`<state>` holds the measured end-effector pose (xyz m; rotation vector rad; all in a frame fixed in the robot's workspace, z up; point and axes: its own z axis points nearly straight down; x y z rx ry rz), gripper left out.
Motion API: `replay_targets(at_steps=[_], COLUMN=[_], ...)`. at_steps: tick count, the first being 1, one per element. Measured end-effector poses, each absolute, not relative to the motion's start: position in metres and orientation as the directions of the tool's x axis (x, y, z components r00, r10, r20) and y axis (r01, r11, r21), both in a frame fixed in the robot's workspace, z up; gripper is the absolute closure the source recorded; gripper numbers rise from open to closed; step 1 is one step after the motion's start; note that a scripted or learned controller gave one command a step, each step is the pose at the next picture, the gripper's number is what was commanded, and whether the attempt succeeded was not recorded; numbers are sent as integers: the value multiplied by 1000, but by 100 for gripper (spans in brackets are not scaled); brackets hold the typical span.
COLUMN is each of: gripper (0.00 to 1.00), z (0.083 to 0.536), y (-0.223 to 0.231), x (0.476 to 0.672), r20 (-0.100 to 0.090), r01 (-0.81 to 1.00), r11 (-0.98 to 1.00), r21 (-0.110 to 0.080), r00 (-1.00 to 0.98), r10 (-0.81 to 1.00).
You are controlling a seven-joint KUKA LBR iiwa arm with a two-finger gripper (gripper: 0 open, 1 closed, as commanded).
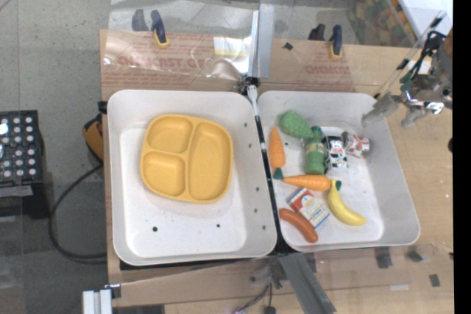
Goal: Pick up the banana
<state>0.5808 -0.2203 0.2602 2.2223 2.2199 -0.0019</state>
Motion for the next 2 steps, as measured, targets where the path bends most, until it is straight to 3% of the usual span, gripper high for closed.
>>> replay_targets(at_steps=[1, 2], gripper=[0, 0], z=[162, 93], y=[-220, -182], x=[497, 480], r20=[1, -2], r01=[999, 977], r11=[43, 215], r21=[-3, 2], r00=[-43, -215], r10=[999, 977])
